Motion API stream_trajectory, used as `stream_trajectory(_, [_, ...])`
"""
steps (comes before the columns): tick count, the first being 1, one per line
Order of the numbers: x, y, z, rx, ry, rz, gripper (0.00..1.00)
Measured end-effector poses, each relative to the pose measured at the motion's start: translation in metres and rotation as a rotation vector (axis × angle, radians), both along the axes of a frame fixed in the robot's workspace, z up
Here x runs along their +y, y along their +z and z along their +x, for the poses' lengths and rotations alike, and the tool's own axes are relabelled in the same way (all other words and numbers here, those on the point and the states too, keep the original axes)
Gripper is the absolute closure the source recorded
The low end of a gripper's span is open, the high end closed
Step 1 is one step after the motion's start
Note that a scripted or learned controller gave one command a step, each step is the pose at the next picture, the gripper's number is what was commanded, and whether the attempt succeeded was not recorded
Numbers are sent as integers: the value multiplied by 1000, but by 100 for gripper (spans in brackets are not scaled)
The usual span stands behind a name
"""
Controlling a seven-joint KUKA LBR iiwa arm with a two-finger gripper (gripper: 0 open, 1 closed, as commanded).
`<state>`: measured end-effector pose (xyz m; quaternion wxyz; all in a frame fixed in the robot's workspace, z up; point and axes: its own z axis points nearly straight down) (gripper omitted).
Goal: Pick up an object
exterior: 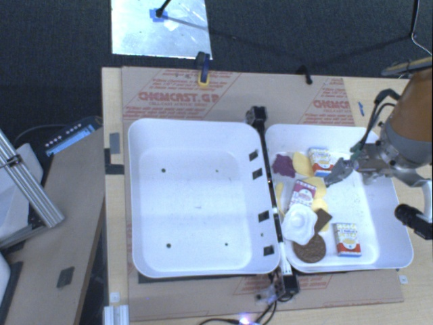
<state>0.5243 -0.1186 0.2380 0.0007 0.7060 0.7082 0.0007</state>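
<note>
The arm (409, 124) reaches in from the right over the right bin (389, 249), its orange band just above the grey wrist. The jaws (336, 172) hang low over the bin's upper middle, pointing down and left toward the pile of objects. Whether they are open or closed cannot be told; their tips blur into one dark grey shape, and no object is seen between them.

All the objects lie in the left half and lower part of the right bin. A purple piece (283, 165) sits nearest the divider, with a yellow piece (300, 162) just beside it on the right. A small box (319, 160) with a red and white face lies just right of that, close to the jaws' tips. Below these, a red-and-white carton (303, 194) rests tilted, partly on a yellow item. Under it a white fried-egg shape (298, 223) overlaps a brown round cookie (310, 249) at the bin's lower edge. A dark brown square (323, 219) lies just right of the egg. Another small box (348, 240) with orange and red print sits apart to the lower right.

The left bin (145, 141) stands beside it, both on a table covered by a printed brown sheet (176, 90).
</note>
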Motion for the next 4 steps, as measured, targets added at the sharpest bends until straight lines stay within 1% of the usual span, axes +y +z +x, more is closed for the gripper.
stream_trajectory(1, [11, -157, -11, 3, -2, 5, 0])
stream_trajectory(2, [33, -150, 38, -7, 4, -1, 0])
stream_trajectory(3, [22, -151, 115, -10, 4, -2, 0])
stream_trajectory(4, [-16, -153, 106, -1, -4, -2, 0])
